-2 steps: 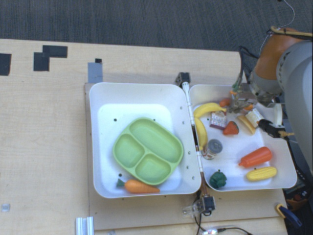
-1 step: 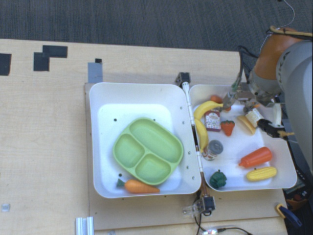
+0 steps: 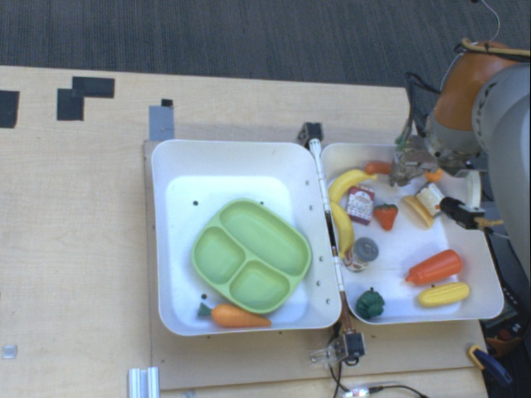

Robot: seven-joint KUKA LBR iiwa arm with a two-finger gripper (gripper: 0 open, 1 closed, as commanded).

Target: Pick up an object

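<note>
My arm reaches in from three o'clock; my tool (image 3: 406, 171) hangs low over the right bin (image 3: 489, 301), its opening impossible to tell.

The arm (image 3: 498, 106) enters at the right as a bulky, rounded housing of smooth light grey, its surface matte and curved like a cylinder. Above the wrist runs a broad orange band (image 3: 456, 94) with a domed, glossy look and a thin pale rim along its top. Below it sits a grey wrist section leading to a compact metallic gripper (image 3: 406, 168) of darker grey, angular parts. A thin dark cable (image 3: 419, 85) loops beside the wrist, and a black fitting (image 3: 462, 212) projects below the grey body.
</note>
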